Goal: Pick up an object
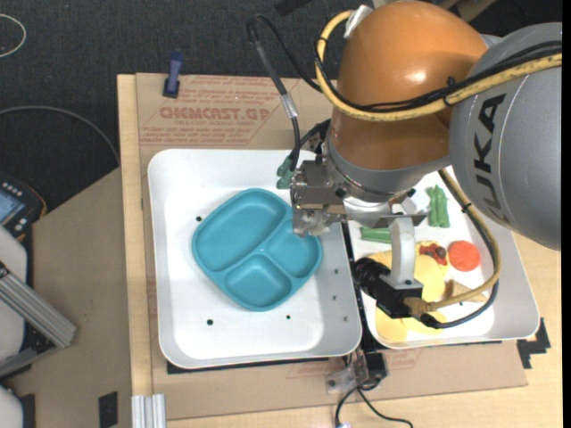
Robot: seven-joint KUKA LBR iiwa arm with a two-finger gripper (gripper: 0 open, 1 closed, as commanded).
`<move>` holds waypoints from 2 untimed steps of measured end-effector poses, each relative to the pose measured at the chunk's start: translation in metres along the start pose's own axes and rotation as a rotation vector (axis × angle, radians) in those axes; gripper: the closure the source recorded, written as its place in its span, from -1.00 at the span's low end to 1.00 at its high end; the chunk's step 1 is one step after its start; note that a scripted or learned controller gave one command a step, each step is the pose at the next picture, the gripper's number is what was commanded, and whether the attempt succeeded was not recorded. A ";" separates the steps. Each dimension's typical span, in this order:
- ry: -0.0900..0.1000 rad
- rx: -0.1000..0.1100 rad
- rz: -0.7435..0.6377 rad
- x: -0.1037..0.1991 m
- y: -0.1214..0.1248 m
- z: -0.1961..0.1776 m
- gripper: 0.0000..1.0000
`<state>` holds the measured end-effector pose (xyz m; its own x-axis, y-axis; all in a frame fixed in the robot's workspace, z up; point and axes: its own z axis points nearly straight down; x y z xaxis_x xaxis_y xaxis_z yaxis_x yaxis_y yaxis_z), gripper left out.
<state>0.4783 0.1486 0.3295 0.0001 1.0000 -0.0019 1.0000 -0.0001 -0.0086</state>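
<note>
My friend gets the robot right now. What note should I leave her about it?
Gripper: low over the line where the two bins meet, at the right rim of the blue divided plate. Whether it grips anything cannot be told.
Left bin: the blue divided plate lies flat in it.
Right bin: green pieces, an orange round piece and a yellow piece, partly hidden by the arm.
Done: nothing is visibly lifted yet.
Left: grip one thing and raise it clear of its bin.
</note>
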 end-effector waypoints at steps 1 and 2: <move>-0.001 -0.002 0.007 -0.062 0.001 0.032 1.00; 0.004 -0.030 0.003 -0.096 0.004 -0.132 1.00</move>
<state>0.4833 0.0525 0.4613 0.0029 1.0000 0.0024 0.9998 -0.0029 0.0218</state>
